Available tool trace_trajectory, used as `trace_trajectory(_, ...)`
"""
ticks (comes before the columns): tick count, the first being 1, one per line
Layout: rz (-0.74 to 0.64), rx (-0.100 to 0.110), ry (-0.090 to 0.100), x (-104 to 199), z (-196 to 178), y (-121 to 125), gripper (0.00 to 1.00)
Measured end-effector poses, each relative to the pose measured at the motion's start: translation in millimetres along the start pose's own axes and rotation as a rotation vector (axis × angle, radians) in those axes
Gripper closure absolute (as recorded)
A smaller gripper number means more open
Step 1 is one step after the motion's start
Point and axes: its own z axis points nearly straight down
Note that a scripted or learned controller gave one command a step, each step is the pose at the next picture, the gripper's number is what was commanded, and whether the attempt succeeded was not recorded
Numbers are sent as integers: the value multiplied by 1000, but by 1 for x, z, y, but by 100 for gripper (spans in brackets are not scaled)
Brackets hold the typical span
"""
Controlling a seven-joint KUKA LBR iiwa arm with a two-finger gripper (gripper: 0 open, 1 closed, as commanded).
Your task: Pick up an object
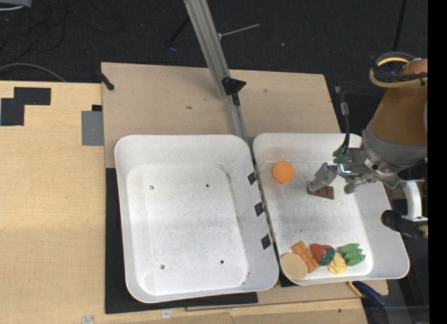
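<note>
In the right bin [377, 274] my gripper [338, 181] hangs low over the middle of the floor, its two fingers spread apart and nothing between them. A small brown object [323, 192] lies just under the left fingertip [320, 177]. An orange ball [283, 172] sits to the left of the gripper, close to the bin's left wall. Along the bin's front edge lies a cluster: an orange piece [302, 251], a beige disc [294, 267], a red piece [321, 253], a yellow piece [337, 264] and a green piece [351, 253].
The left bin [140, 155] stands beside the right one, with black clips [259, 208] along the shared wall. A slanted aluminium bar [209, 43] rises behind the bins. The arm's body [398, 127] stands over the right bin's right side.
</note>
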Motion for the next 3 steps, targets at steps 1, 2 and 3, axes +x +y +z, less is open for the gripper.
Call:
trace_trajectory(1, 3, -5, -1, -1, -2, 1, 0)
trace_trajectory(2, 2, 0, 0, 0, 41, 0, 0)
trace_trajectory(3, 6, 1, 0, 10, 92, -3, 0)
